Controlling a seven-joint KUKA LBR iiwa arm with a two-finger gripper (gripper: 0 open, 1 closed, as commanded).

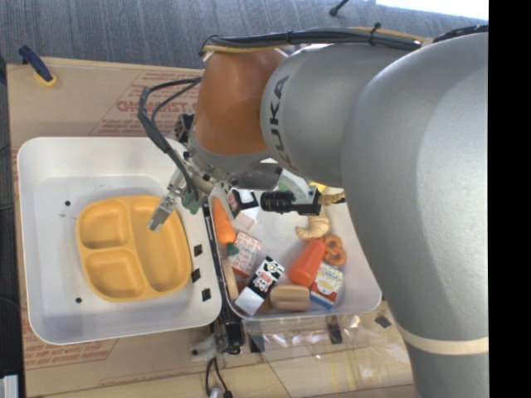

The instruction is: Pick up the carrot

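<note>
we see two bins side by side: the left bin holds a sectioned tray, and the right bin holds a heap of items. in that heap the carrot lies at the left edge, just beside the wall between the bins. the gripper hangs over the tray's far right corner, left of the carrot. the arm covers the right bin's far part.

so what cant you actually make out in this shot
- Right bin: its far half is hidden by the arm.
- Carrot: only an orange strip by the divider shows; its upper end runs under the wrist.
- Gripper: over the yellow tray, too small and blurred to read.
- Small cartons: print too small to read.
</note>
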